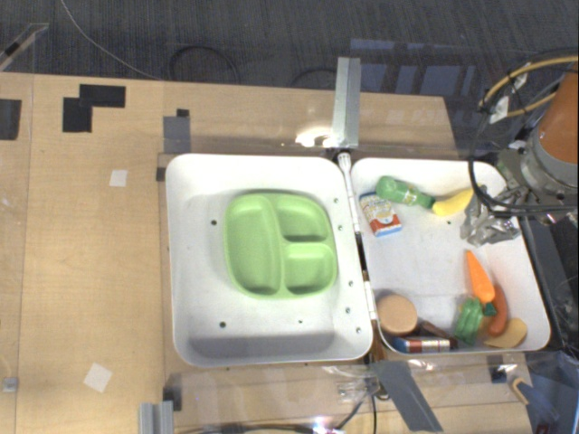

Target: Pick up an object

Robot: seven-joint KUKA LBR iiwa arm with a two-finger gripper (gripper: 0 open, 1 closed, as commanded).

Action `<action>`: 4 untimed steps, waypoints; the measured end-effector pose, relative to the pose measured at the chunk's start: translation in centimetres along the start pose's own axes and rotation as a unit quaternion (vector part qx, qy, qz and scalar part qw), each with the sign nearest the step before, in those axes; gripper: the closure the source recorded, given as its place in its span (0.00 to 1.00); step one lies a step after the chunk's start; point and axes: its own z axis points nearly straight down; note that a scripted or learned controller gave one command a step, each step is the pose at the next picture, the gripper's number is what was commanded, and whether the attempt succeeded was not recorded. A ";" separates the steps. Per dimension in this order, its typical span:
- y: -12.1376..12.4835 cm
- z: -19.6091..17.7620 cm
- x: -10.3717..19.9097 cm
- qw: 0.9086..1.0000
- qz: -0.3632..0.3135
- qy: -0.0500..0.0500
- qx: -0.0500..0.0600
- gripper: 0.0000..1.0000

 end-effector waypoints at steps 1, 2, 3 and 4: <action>-5.0 -1.6 -0.1 0.984 -0.178 0.002 -0.003 1.00; -6.0 1.3 0.4 0.897 -0.442 0.001 -0.006 1.00; -6.0 1.2 0.4 0.897 -0.442 0.001 -0.006 0.00; -5.3 15.1 1.6 0.820 -0.572 0.000 -0.006 0.00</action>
